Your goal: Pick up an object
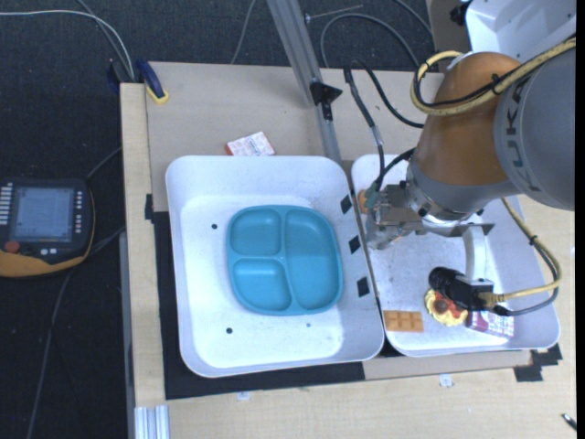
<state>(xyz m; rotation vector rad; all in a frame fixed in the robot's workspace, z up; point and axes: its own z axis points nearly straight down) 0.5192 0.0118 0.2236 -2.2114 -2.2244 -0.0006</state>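
Note:
My gripper (384, 219) hangs below the orange wrist band over the left part of the right bin (539, 332), close to the wall between the bins. Nothing can be made out in it. In the right bin's near end lie a small orange waffled square (402, 321), a yellow, red and black toy (446, 302) and a flat pink-and-white packet (492, 324). They sit below and to the right of the gripper, apart from it. A blue divided plate (283, 259) lies flat in the middle of the left bin (196, 245).
A small red-and-white packet (249, 144) lies on the bench behind the left bin. A slanted metal pole (302, 53) rises at the back between the bins. Black cables trail over the right bin's rear. A teach pendant (44, 222) rests at far left.

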